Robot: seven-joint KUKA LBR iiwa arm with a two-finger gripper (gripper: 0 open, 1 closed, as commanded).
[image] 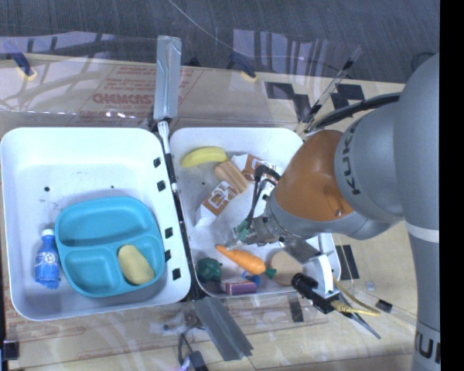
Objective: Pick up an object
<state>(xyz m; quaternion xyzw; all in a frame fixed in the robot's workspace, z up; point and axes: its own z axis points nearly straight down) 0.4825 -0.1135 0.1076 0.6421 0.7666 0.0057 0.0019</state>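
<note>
The right bin (187,207) holds a yellow banana (203,157), a tan block (232,176), a brown and white carton (219,199), an orange carrot (242,260), a dark green piece (209,268), a small purple box (240,287) and a tan round item (282,265). My gripper (249,229) reaches down in the middle of this bin, just above the carrot and right of the carton. The orange wrist band and grey arm cover the bin's right half and most of the gripper.
The left bin (23,161) holds a blue divided tray (100,234) with a yellow oval fruit (136,263) in its lower right compartment. A small blue bottle (46,260) lies left of the tray. A grey bar (167,76) stands behind the divider.
</note>
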